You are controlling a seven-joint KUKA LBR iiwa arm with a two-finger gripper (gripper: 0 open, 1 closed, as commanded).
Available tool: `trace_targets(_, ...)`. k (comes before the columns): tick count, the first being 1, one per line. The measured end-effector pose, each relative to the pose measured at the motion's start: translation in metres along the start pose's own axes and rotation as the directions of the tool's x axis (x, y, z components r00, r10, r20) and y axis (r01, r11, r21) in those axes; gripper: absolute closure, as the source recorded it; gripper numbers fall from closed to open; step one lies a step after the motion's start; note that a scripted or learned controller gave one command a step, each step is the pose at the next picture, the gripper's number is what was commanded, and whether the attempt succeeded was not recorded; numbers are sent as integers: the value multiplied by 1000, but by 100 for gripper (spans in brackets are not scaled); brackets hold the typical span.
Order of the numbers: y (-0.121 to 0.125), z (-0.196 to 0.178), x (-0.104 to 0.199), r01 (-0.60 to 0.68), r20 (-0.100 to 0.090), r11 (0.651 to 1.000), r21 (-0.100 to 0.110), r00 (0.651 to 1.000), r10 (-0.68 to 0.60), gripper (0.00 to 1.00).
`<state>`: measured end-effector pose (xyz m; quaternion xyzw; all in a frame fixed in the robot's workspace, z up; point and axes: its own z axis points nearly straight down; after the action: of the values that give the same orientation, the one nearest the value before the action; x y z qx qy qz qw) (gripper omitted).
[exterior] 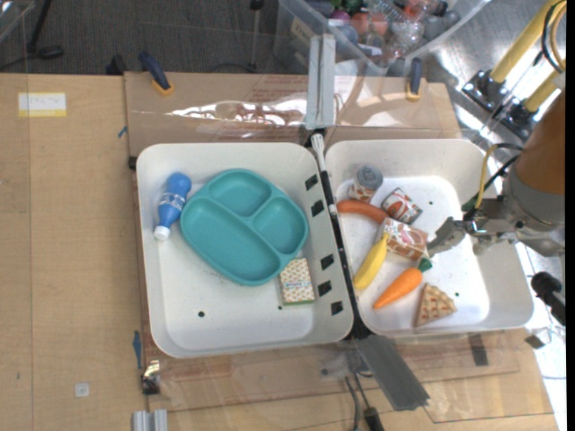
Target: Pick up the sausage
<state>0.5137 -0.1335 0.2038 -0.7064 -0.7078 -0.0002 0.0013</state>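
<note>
Sausage (363, 210) lies loose in the right bin (467, 164), clear of the gripper (446, 234).

The sausage rests in the bin's upper left part, below a grey round item (369, 180) and beside a red-and-white can (401, 206). The gripper sits well to its right, over the bin's right half, near a packet (406, 241); whether its jaws are parted or closed cannot be told. A banana (371, 261), carrot (399, 286) and waffle slice (434, 304) lie lower down. No label writing is legible.
</note>
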Motion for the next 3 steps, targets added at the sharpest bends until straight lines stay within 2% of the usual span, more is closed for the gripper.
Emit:
trace_targets(1,2,113,19,-73,2,997,-17,997,73,0)
trace_targets(2,2,103,14,-82,5,996,-20,997,82,100)
trace_targets(3,-31,16,116,-50,5,999,-16,999,51,100)
